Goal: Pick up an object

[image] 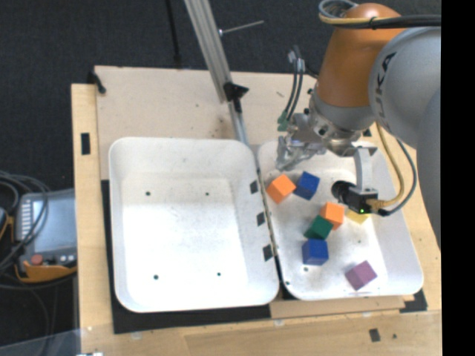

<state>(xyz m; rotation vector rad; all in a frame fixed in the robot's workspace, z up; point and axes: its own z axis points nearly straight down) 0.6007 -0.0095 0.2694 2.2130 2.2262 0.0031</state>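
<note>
Arm pose: the grey arm (pixel 415 73) comes in from 3 o'clock, with its fat orange band (pixel 355 50) sitting around 1 o'clock of the right bin and the wrist pointing down toward that bin's far-left corner.

Claw: the gripper (pixel 291 153) hangs right over the bin's back edge, just at 12 o'clock of the orange cube. Honestly can't tell if the tips are spread or pressed together, it's too blurry and dark down there. I can't see anything between them.

Cables: black and green hoses loop off the wrist, and a small black module (pixel 355 194) with a green light dangles at 4 o'clock of the claw.

Right bin: the right bin (pixel 401 273) has all the blocks. The orange cube (pixel 281 188) touches a blue cube (pixel 307 185) on its 3 o'clock side. Further toward 5 o'clock, a smaller orange cube (pixel 333 213) leans on a green cube (pixel 318 228), with a yellow block (pixel 358 216) peeking out beside them. A second blue cube (pixel 315 251) sits at 6 o'clock of the green one, and a purple cube (pixel 361 274) is off by itself near the front edge.

Left bin: the left bin (pixel 185 221) is just speckled white plastic.

Writing: a few letters show on the grey arm shell, too skewed to read properly.
</note>
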